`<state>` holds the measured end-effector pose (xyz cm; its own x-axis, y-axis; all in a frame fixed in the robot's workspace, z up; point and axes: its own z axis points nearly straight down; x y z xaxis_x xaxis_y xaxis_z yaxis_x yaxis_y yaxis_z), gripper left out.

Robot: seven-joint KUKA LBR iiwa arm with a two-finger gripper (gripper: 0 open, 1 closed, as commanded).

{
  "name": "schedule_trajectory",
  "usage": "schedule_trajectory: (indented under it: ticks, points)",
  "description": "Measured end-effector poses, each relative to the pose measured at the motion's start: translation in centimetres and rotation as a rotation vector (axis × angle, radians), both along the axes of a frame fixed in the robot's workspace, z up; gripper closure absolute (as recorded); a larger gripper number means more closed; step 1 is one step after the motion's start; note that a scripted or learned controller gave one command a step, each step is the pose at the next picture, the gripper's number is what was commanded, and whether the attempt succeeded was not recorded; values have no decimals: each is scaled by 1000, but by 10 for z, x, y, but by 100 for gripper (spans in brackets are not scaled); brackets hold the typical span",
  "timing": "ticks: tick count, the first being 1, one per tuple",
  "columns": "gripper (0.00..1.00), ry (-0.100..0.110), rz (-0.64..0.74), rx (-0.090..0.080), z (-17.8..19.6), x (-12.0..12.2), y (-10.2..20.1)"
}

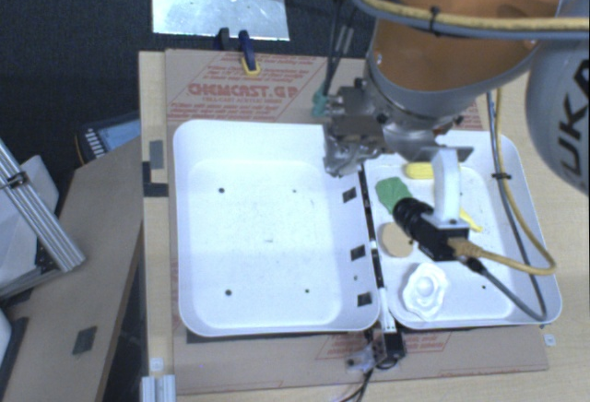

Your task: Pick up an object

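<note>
I read the step as approach: the arm (461, 13) reaches in from the upper right of the frame and its wrist hangs over the upper edge of the right bin (530, 299). Nothing looks lifted; no object appears between fingers, so I judge the pick not yet made.

Hand (346, 156): the metal end sits right of centre, near the divider between the two bins. Its working end is dark and crowded from this angle; I cannot tell whether it stands open or closed.

Candidates, all in the right bin:
- green object (392, 191), just right of the divider, partly under the wrist hardware. Long axis seems to run from upper left to lower right, though part of it is hidden.
- yellow piece (419, 171), above the green one, lying roughly level across the frame.
- tan flat disc (396, 242), below the green object; no long axis to speak of.
- white lumpy object (424, 289), low in the bin, roundish.

The left bin (194, 299) holds nothing I can make out beyond small dark marks.

Next move, as I judge it: drop toward the green object, nearest the hand, with the grip set across its long axis, clear of the divider and the cable (516, 262) lying over the bin.
</note>
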<state>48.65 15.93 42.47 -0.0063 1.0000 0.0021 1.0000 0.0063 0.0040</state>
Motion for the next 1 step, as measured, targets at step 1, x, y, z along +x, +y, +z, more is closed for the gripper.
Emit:
schedule_trajectory:
  ticks: [1]
  points:
    - [100, -5, 0, 2, 77, 0, 14]
